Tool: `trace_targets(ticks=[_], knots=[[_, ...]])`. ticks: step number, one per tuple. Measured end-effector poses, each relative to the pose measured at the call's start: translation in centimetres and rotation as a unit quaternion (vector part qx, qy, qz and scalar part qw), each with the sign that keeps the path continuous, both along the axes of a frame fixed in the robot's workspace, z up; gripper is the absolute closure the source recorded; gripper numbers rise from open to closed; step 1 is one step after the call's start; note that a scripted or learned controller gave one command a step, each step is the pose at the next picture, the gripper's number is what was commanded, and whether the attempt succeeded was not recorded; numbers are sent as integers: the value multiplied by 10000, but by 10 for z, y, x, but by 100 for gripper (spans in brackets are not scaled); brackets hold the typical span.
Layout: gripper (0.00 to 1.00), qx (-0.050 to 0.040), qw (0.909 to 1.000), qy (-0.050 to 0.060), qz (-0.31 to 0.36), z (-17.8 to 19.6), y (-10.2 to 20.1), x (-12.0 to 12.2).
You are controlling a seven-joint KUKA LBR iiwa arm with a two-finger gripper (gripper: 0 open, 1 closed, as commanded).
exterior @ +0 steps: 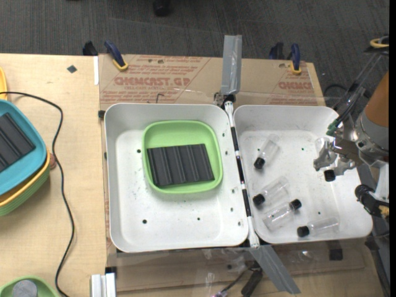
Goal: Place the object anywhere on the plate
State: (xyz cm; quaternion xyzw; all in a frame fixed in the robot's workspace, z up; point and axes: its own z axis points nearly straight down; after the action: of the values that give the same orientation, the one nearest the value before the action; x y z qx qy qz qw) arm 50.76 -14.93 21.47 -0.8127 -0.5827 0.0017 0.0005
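Observation:
The green plate (180,130) lies in the left bin (124,184), with a black ribbed mat (182,164) on it. Several clear vials with black caps lie in the right bin (291,122): one (265,153) at upper left, one (271,192) in the middle, another (283,211) just below it, and one (318,228) near the front edge. My gripper (328,156) hangs low over the right bin's right side. A black cap (329,176) shows just beneath it, and the arm hides whatever is attached to that cap.
The two bins meet at a raised divider (238,166). Brown cardboard with clamps (161,73) lies behind them. On the wooden bench at the far left sit a teal tray stack (21,159) and a black cable (62,166).

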Motion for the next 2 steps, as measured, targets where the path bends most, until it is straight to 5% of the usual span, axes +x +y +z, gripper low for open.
trace_targets(ticks=[1, 2], knots=[[0, -1, 10000, -1, 0, 0, 0, 0], [0, -5, 9985, -3, -556, 65, -39, -30]])
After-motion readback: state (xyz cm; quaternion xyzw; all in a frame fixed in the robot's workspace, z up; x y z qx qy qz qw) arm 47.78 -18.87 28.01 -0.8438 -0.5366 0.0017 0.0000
